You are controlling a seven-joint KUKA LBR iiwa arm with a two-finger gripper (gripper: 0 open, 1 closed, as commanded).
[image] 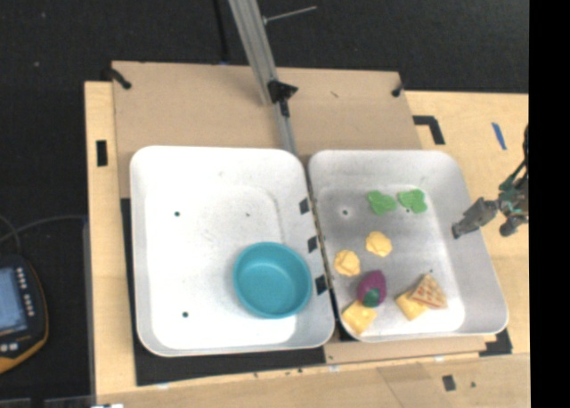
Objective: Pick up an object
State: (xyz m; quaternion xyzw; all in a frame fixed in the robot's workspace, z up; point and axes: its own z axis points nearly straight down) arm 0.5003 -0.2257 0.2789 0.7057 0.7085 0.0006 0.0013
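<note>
Green pieces [396,202] prob. left of tool [488,217]

The light was bright and even on the bench [374,108]. The right bin [463,304] looked shiny and grey in its middle, with a dull glare there. The left bin [178,183] was whiter and showed soft grey smudges. The blue bowl [272,279] cast only a small, soft shadow. The floor around the bench was very dark. The whole picture was a bit fuzzy, and small things looked blurry at their edges.
</note>
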